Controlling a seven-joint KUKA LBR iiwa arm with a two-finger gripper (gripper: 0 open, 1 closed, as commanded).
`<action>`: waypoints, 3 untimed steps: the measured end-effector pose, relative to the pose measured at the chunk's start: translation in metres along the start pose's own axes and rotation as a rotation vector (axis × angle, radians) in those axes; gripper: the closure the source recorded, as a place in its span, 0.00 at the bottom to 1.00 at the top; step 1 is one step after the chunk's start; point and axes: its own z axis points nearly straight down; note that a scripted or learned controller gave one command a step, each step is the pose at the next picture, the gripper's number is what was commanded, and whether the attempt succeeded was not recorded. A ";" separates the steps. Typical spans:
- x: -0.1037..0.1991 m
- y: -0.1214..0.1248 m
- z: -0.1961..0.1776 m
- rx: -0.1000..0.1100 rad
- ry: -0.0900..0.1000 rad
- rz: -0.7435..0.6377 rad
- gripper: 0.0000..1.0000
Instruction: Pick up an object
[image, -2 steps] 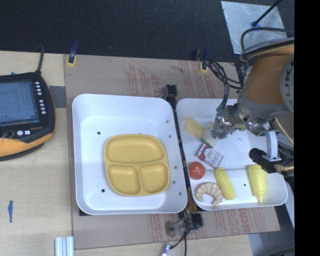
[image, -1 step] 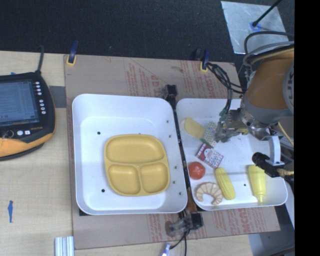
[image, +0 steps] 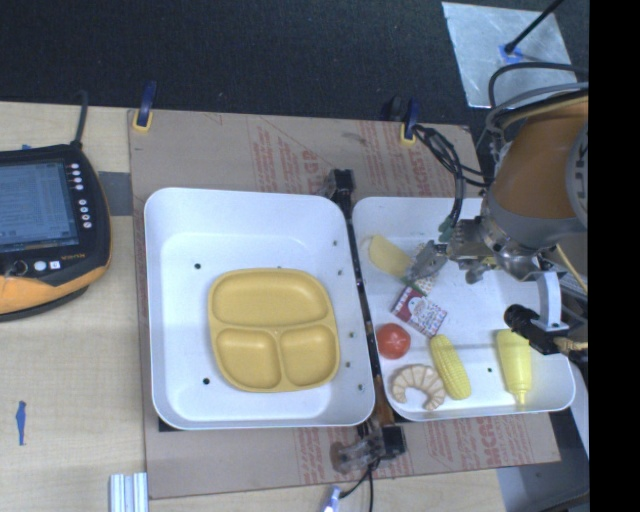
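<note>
The right bin holds a pale yellow wedge, a red and white packet, a red tomato, a corn cob, a tan croissant-like toy and a yellow squeeze bottle. My gripper hangs low over the upper middle of this bin, just right of the wedge and above the packet. Nothing shows in its grasp. The grey and orange arm covers the bin's upper right corner.
The left bin holds a yellow divided plate. A control tablet with an orange case lies at the far left of the bench. Blue clamps pin the cardboard sheet at the back. Cables run behind the right bin.
</note>
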 end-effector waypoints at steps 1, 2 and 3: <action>-0.017 -0.057 0.093 0.001 0.001 -0.001 0.00; 0.000 -0.021 0.092 -0.001 0.000 -0.003 0.00; -0.012 0.011 0.092 -0.001 0.001 0.000 0.00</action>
